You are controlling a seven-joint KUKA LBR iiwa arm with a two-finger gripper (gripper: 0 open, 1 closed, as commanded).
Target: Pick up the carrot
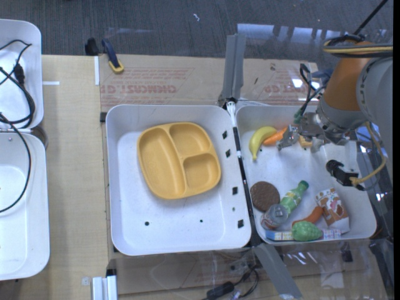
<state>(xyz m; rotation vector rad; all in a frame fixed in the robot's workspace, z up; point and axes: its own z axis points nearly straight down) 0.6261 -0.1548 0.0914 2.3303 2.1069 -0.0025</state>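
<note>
Crowding is the risk: the carrot (274,137) lies in the right bin (369,220) touching the banana (261,140), and the fingers (294,139), slightly parted and holding nothing beside it, could catch that banana instead.

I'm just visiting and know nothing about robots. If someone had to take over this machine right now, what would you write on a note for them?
Gripper: low in the right bin, at its far end, right beside the carrot. Whether its fingers are open or shut cannot be made out.

Carrot: lies at the far end of the right bin, next to the banana. It looks to be resting in the bin, not lifted.

Other things: a yellow divided plate sits in the left bin; more toy food lies at the near end of the right bin.

Done: the arm has reached the carrot.
Left: grip it and lift it.
</note>
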